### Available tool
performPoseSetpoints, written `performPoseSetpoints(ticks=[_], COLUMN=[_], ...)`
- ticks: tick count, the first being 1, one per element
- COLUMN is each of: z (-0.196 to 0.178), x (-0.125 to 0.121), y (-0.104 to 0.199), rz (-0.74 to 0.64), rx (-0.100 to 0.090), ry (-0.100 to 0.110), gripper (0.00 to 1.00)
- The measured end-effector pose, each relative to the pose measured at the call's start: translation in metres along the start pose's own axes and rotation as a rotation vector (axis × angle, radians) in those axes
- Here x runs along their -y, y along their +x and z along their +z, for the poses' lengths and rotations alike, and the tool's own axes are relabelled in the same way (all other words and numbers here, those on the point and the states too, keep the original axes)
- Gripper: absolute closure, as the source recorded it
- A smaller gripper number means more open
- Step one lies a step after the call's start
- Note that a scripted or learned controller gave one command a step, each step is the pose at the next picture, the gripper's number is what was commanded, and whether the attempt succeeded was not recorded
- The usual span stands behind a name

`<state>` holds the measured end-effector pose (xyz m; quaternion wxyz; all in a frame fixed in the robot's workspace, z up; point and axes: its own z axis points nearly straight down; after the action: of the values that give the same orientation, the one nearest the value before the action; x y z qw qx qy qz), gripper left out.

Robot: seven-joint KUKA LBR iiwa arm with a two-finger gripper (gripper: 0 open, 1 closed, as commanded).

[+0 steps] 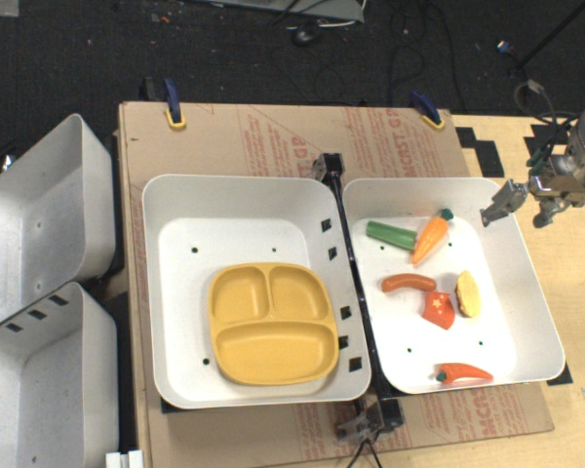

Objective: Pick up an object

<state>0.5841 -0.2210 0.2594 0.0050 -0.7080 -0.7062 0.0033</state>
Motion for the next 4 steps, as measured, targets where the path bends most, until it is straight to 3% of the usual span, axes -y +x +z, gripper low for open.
performPoseSetpoints(ticks=[1,4], z=[-0.007,0.146], x=[-0.002,0.004], y=[0.001,0.004], rz=[-0.004,-0.002], rx=[0.003,0.002], ry=[-0.012,-0.008], gripper=[0.00,0.00])
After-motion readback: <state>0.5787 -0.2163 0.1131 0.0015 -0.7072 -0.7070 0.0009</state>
